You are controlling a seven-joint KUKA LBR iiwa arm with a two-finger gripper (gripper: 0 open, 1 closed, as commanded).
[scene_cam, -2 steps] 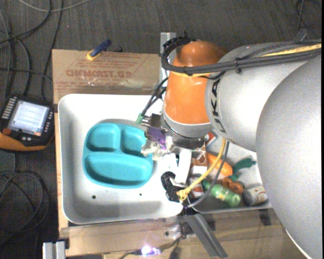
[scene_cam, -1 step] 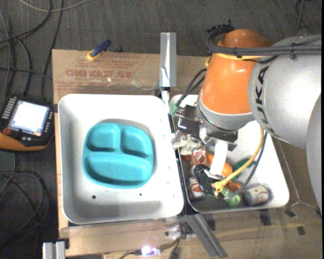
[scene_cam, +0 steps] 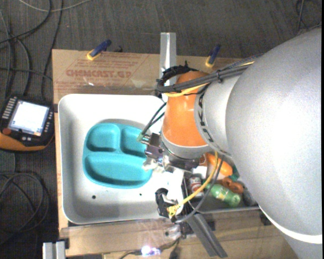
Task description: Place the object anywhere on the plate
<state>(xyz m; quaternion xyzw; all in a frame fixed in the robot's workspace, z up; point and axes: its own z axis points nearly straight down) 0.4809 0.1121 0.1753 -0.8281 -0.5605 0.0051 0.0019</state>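
Note:
A teal plate (scene_cam: 114,155) with three compartments lies in the left white bin (scene_cam: 70,198). I see nothing on the plate. My gripper (scene_cam: 164,165) hangs under the orange wrist band, over the wall between the two bins, just off the plate's right edge. The wrist hides whatever lies under it. In the right bin, beside the arm, a green object (scene_cam: 227,194) and two orange objects (scene_cam: 222,167) (scene_cam: 236,186) peek out.
The arm's large grey body covers most of the right bin. A cardboard sheet (scene_cam: 102,72) held by clamps lies behind the left bin. A teach pendant (scene_cam: 24,122) sits on the floor to the left.

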